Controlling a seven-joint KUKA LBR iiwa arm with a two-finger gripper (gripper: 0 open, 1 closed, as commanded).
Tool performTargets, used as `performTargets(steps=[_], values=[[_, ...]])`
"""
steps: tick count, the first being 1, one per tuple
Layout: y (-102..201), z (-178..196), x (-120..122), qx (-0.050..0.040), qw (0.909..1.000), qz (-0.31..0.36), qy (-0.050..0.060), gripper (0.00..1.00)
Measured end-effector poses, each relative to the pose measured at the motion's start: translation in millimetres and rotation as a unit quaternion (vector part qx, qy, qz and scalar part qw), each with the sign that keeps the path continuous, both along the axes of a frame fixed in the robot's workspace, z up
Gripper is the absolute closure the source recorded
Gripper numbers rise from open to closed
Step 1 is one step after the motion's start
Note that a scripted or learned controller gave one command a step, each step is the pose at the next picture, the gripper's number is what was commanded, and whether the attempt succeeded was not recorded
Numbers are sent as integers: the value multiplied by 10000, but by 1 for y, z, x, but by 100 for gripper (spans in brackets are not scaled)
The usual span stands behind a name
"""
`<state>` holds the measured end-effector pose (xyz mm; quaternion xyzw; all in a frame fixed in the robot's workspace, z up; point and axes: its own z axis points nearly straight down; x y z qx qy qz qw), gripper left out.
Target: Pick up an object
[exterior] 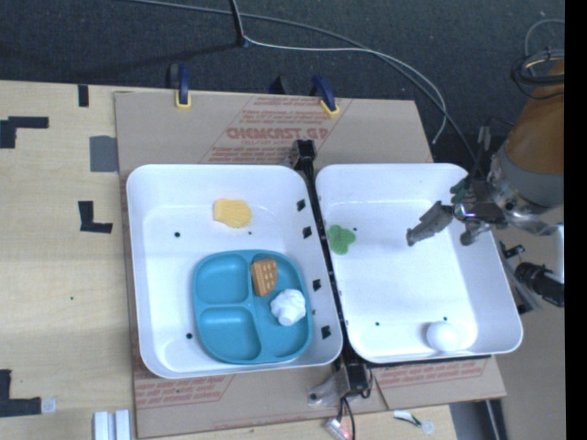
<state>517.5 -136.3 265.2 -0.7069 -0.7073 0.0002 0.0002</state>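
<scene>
The claw (447, 226) is seen over the right bin (404, 328), near its right wall, with its two fingers spread apart and nothing between them. A green object (341, 239) lies by that bin's left wall, and a white ball (447, 335) near its front right corner. In the left bin (156, 246), a blue divided tray (229, 314) carries a waffle-like piece (264, 276) and a white lump (289, 307); a yellow piece (232, 213) lies behind the tray.

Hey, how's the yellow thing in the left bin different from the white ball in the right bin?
The yellow piece is flat and irregular; the white ball is round. The yellow piece lies near the far wall of the left bin; the white ball sits by the near wall of the right bin. Both lie loose on a bin floor.
</scene>
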Motion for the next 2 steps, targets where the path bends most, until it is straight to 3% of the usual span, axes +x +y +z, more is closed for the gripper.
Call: performTargets(steps=[1,2], values=[[41,58,32,-2,10000,19,-27,0],[94,-21,79,3,10000,22,30,0]])
